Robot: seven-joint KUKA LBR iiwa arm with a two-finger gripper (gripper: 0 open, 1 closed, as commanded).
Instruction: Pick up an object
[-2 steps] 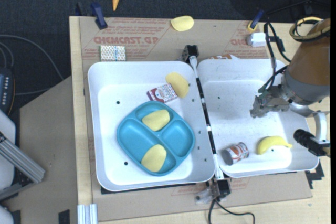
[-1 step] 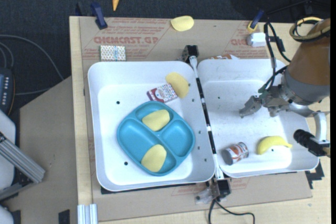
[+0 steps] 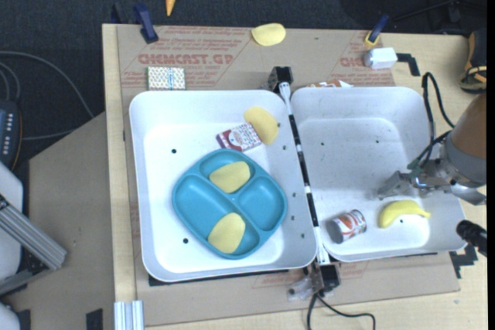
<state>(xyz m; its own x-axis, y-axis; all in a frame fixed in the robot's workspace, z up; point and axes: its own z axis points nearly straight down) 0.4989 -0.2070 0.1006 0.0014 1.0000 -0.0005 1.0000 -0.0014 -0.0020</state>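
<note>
A yellow toy banana lies near the front right of the right bin. To its left, by the front wall, a small red and white can rests on its side. My gripper reaches in from the right and sits just above and behind the banana, low over the bin floor, with nothing seen in it. The left bin holds a blue divided plate with two yellow pieces in its compartments. A yellow lemon-like piece and a red and white packet lie behind the plate.
On the bench behind the bins lie a yellow piece, a small patterned packet, a blue clamp and a white box. A toy carrot lies on the dark floor beyond. A black cable runs along the right bin's edge.
</note>
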